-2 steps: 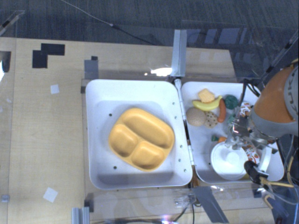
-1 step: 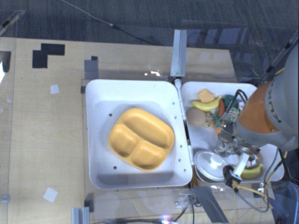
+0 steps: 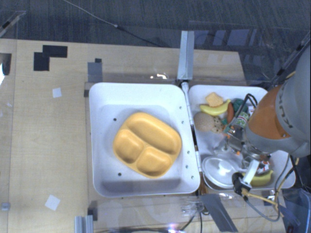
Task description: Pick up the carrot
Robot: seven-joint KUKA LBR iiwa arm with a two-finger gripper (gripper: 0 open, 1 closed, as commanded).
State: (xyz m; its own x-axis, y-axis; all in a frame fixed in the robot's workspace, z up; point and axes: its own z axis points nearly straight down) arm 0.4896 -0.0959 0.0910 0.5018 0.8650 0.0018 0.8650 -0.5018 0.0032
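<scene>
Since the carrot (image 3: pixel 230 114) sits wedged btwn banana (image 3: pixel 214 109) and a green item (image 3: pixel 238 104), the claw (image 3: pixel 232 141) (spread/pressed: can't tell) may nab a neighbour or slip.

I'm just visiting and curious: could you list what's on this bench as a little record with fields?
left bin: holds a yellow divided plate
right bin: banana, carrot, brownish round item, clear bowl, a second banana partly under the arm
arm: reaches in from the right, over the right bin
carrot state: lies in the bin beside the banana, not held
</scene>
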